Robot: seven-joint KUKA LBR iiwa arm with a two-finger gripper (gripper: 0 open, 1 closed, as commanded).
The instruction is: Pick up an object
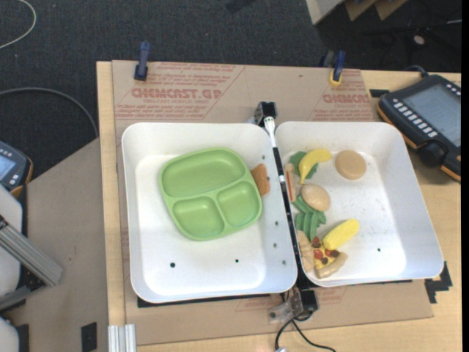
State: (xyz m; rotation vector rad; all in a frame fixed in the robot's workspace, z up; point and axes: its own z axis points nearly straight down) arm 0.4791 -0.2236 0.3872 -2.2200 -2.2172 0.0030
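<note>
Toys [320, 211] crowd the right bin's [410, 218] left wall, risking a snagged, multi-item grab; the claw's state cannot be told.

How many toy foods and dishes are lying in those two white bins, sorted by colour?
Green: 3, the divided plate, a bean pod and a leafy piece
Yellow: 2, the banana and the corn cob
Tan or brown: 3, the round bun, the egg-shaped piece and the cracker
Mixed colours: 1, the pizza slice
Total: 9
</note>
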